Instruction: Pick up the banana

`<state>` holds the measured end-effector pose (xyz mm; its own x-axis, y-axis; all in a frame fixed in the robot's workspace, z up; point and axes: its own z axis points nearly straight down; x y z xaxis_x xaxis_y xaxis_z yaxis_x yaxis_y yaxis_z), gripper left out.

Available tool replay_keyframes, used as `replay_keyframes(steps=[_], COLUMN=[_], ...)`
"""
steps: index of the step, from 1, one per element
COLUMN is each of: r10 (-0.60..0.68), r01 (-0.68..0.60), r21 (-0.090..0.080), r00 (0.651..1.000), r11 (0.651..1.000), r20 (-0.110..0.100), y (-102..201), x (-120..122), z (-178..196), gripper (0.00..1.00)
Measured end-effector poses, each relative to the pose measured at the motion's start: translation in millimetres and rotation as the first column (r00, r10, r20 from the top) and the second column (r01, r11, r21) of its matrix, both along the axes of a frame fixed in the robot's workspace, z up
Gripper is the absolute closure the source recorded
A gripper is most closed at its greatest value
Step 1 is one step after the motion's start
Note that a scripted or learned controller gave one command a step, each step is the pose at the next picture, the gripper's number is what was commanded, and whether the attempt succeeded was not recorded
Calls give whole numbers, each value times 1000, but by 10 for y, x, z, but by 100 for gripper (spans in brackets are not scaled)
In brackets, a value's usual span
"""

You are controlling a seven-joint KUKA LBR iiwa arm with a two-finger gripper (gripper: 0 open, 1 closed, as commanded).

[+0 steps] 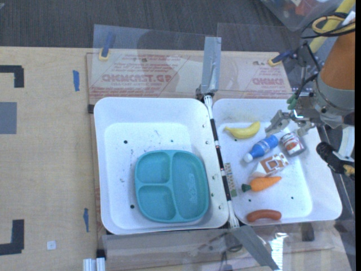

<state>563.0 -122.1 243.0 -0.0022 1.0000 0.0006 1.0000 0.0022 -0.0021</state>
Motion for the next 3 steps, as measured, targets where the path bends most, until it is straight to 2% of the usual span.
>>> replay_keyframes(steps=[1,2,3], r10=[-112,-66,50], r01=[112,66,-50], r21=[-1,-1,2], r00=[994,998,999], r11=[994,998,999], r20=[4,0,-7], y=[552,138,50], x=[967,633,1027], z=[-584,-1453,-1567], gripper=[0,0,0])
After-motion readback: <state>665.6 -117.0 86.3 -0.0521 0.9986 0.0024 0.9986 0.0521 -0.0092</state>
